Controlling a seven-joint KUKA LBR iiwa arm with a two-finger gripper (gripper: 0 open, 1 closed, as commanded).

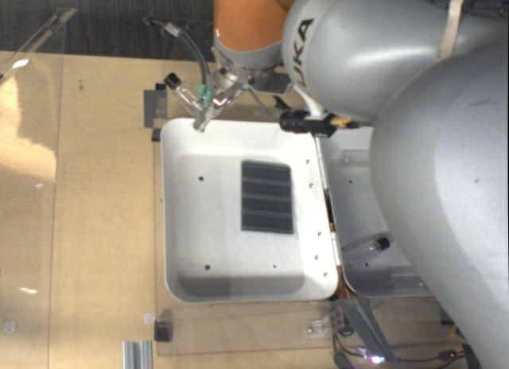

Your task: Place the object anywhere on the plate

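A dark grey ribbed rectangular piece [266,196] lies flat in the middle of the left white bin [183,224]. My gripper [200,119] hangs over the bin's far left corner, just at the rim, well away from the ribbed piece. It points down and to the left, with a small green part showing on its body. I cannot make out anything held in it. The orange band and the grey wrist sit right above it.
The big grey arm covers most of the right bin [358,200]; a small dark item [380,242] shows near that bin's front. Cables and a black bracket [155,107] sit beyond the left bin's far corner. The wooden bench [79,200] spreads to the left.
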